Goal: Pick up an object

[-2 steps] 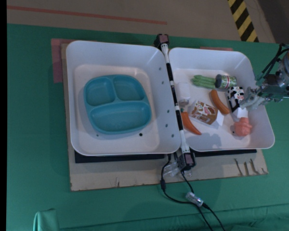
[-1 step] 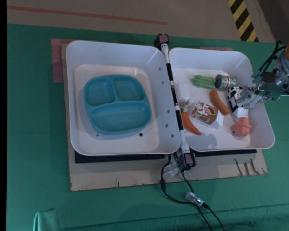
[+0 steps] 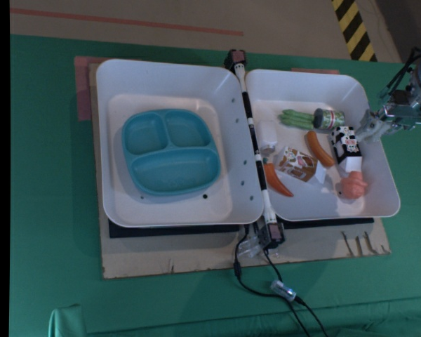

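Your gripper [image 3: 370,128] hangs over the right bin's [image 3: 379,188] right rim, and you can't tell how it's set. The nearest target, the black-and-white carton [image 3: 346,147], lies just left and a touch below, long axis running top to bottom, the sausage [image 3: 319,148] beside it.
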Motion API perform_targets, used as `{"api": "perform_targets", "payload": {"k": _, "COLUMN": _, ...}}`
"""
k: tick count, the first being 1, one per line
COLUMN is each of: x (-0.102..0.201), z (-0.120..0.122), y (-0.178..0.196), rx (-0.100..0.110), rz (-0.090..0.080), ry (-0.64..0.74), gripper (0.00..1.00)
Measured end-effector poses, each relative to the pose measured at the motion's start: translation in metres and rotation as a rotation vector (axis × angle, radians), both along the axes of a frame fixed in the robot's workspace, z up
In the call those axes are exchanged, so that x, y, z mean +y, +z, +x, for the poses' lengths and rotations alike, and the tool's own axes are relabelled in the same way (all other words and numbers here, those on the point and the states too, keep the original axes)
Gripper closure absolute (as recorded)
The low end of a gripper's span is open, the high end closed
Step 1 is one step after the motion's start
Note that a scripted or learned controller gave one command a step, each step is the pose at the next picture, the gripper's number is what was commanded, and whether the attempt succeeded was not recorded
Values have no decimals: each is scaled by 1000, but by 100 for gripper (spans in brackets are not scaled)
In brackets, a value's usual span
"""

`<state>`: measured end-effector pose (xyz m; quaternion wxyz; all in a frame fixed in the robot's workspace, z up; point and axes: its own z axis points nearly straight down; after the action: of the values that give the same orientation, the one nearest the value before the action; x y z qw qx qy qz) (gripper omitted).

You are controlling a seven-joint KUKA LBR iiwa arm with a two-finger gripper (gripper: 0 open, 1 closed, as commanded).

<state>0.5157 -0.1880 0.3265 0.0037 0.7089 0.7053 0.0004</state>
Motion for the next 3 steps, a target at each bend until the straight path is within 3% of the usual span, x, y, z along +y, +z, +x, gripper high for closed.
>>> {"api": "perform_targets", "payload": {"k": 1, "x": 0, "z": 44, "y": 10, "rx": -1, "rz": 0, "ry": 1, "gripper": 100}}
{"api": "perform_targets", "payload": {"k": 2, "x": 0, "z": 140, "y": 38, "rx": 0, "rz": 0, "ry": 2, "gripper": 100}}
{"api": "perform_targets", "payload": {"k": 3, "x": 1, "z": 185, "y": 35, "rx": 0, "rz": 0, "ry": 2, "gripper": 100}}
